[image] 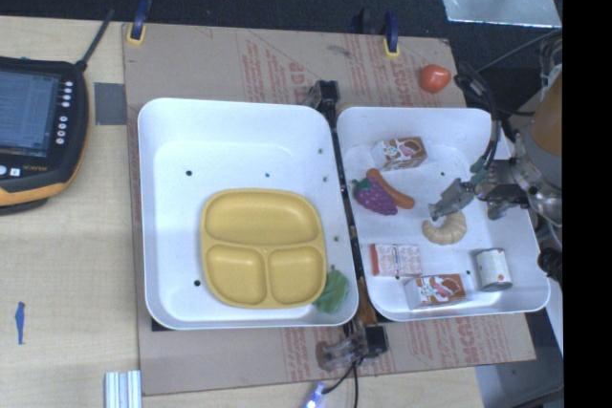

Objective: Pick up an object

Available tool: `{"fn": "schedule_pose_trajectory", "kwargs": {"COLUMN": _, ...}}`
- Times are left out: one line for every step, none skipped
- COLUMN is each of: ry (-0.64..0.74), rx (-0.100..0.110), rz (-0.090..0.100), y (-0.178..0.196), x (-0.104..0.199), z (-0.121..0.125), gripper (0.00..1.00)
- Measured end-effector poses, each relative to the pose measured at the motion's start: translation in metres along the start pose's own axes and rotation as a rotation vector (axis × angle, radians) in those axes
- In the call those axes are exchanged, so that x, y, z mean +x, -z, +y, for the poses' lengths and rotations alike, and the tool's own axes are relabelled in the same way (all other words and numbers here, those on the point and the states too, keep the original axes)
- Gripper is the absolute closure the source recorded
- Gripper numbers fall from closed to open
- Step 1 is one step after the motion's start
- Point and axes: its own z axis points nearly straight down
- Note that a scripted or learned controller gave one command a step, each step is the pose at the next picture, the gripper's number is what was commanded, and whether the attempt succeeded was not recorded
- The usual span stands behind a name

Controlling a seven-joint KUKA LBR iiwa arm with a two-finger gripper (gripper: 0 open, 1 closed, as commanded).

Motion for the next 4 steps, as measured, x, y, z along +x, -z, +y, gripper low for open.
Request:
{"fn": "schedule_pose_trajectory", "kwargs": {"ry": 0.001, "rx": 0.002, "rz": -0.001, "y": -0.066, "x": 0.02, "z": 0.044, "gripper": 0.0}}
{"fn": "schedule_pose_trajectory", "kwargs": {"ry": 0.0, "rx": 0.0, "rz": -0.001, "y": -0.138, "x": 0.024, "z": 0.084, "gripper": 0.0}}
{"fn": "schedule_pose_trajectory", "kwargs": {"ry": 0.0, "rx": -0.001, "rz": 0.0, "y": -0.148, "x": 0.003, "z": 0.135, "gripper": 0.0}}
{"fn": "schedule_pose_trajectory", "kwargs": {"ry": -0.008, "rx": 0.028, "rz": 0.002, "y": -0.149, "x": 0.012, "z": 0.16, "gripper": 0.0}}
